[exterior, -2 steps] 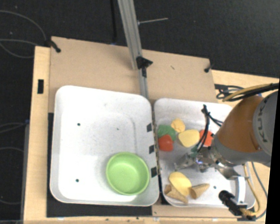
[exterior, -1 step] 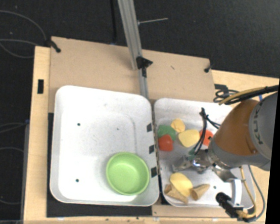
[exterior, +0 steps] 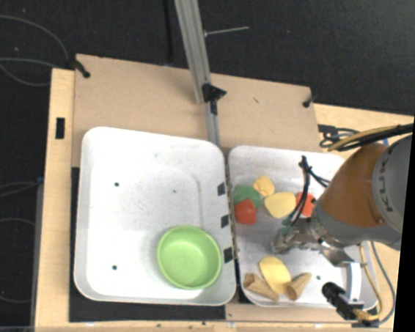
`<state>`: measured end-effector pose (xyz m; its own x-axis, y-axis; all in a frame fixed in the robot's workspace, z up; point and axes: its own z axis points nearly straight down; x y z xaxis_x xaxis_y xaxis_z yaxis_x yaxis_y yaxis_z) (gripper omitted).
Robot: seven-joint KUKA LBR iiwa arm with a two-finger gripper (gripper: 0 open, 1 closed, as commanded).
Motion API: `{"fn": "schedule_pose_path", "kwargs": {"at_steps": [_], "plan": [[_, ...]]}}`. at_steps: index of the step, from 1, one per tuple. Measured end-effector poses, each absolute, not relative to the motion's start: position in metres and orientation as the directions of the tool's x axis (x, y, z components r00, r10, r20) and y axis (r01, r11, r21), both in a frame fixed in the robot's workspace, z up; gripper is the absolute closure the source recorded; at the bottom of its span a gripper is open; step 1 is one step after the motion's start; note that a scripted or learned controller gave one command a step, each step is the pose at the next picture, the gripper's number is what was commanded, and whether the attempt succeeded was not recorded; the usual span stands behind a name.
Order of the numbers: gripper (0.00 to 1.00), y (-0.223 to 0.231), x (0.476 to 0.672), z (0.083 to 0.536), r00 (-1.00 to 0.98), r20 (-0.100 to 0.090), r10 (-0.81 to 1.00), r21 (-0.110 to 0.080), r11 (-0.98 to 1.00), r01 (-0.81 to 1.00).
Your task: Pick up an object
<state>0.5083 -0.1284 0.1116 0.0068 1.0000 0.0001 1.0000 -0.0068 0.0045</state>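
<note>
My gripper [exterior: 285,241] hangs low in the right bin [exterior: 263,164], under the orange-banded wrist. It sits between two clusters of toy food. Behind it lie a yellow piece [exterior: 280,204], a smaller yellow piece [exterior: 264,185], a red tomato-like piece [exterior: 246,213] and a green piece [exterior: 246,195]. An orange-red piece [exterior: 306,204] peeks out beside the arm. In front of the gripper lie a yellow piece [exterior: 276,273] and two tan cone-like pieces [exterior: 260,285] [exterior: 299,285]. The fingertips are blurred against the bin floor.
The left bin [exterior: 139,184] holds a green bowl [exterior: 189,257] near its front right corner. A metal pole [exterior: 194,46] slants up from between the bins. Cables [exterior: 347,139] run off the arm at the right, and a black and white fitting [exterior: 341,297] sits by the right bin's front corner.
</note>
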Motion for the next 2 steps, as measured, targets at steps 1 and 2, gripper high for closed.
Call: {"fn": "schedule_pose_path", "kwargs": {"at_steps": [1,2], "plan": [[1.0,-0.132,0.505,0.174,-0.003,-0.001,1.0,0.008,0.003,1.0],[1.0,-0.136,0.499,0.233,-0.003,-0.002,1.0,0.008,0.003,1.0]]}}
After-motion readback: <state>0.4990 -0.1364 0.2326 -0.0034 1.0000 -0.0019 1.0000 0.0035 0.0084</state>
